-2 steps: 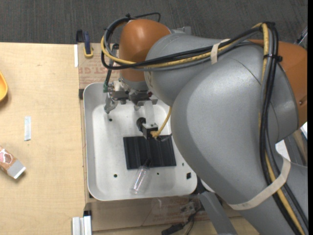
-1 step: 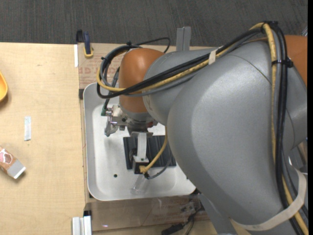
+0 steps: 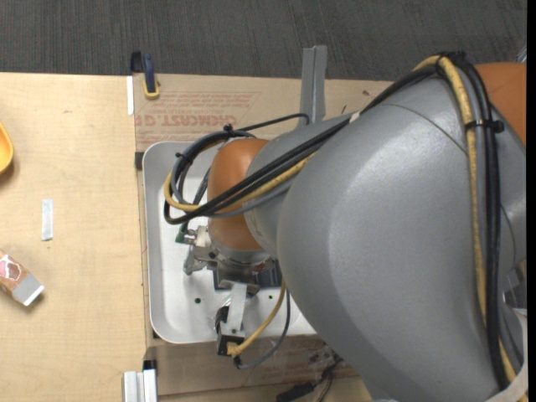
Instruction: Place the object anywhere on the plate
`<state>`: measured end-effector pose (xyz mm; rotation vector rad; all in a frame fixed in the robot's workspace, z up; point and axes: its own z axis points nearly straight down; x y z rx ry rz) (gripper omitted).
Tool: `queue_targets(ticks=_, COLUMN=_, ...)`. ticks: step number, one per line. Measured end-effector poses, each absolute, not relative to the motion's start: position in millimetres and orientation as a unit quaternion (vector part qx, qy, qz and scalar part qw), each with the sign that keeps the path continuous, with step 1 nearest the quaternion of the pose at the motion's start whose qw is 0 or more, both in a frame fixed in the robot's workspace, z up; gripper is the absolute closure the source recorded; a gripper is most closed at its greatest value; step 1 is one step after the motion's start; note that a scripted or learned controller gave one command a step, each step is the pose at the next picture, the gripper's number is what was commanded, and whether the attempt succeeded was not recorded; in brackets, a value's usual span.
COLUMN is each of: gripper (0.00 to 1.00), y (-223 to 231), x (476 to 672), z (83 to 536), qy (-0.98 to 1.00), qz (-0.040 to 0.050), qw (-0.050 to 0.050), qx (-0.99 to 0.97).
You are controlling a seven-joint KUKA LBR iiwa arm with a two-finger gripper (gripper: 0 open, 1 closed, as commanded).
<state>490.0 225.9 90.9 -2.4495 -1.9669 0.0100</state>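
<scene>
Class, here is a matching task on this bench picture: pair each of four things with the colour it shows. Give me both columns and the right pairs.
Things:
1. bin
2. arm
3. wrist band
4. bench

Colours:
A. orange-brown
B. light tan
C. white
D. grey

Pairs: 1-C, 2-D, 3-A, 4-B

You see the arm (image 3: 394, 224) as smooth grey rounded casing, with an orange band (image 3: 234, 191) above the wrist. Black and yellow cables (image 3: 469, 99) run along the casing and loop just beside the band. Below the band sits dark metal wrist hardware (image 3: 239, 279).
</scene>
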Motion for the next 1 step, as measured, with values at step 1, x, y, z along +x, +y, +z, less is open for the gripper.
queue_targets(ticks=1, gripper=0.0, y=190.4, x=544.4, z=237.9, qy=-0.641, qz=0.0027, qw=0.0, qx=-0.767)
